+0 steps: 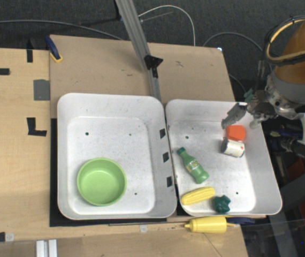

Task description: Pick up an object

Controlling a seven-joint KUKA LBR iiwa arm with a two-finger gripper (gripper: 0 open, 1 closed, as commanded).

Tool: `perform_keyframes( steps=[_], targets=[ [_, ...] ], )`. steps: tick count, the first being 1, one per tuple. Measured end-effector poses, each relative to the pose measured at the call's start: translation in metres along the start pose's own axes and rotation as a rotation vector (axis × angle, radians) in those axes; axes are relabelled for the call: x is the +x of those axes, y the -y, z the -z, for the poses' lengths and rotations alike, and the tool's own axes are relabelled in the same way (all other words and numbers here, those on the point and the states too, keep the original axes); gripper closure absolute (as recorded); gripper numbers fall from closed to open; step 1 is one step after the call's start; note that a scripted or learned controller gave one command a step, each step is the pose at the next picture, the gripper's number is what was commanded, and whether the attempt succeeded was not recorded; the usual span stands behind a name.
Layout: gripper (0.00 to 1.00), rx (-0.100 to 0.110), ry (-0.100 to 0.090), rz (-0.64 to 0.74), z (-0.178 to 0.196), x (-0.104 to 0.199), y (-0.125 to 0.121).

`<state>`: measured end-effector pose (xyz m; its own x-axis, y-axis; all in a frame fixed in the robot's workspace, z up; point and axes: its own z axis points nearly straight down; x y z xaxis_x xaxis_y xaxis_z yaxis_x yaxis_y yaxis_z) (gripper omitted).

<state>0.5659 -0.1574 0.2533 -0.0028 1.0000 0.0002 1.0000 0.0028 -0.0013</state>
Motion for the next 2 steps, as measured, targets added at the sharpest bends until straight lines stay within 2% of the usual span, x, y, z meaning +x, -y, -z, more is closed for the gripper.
perform_keyframes(
  steps=[1, 2],
  targets=[
    [0.0, 0.0, 0.0, 0.0, 0.0, 0.0, 0.0],
    [0.0, 0.004, 0.001, -0.001, -0.044, 0.001, 0.002]
  ],
)
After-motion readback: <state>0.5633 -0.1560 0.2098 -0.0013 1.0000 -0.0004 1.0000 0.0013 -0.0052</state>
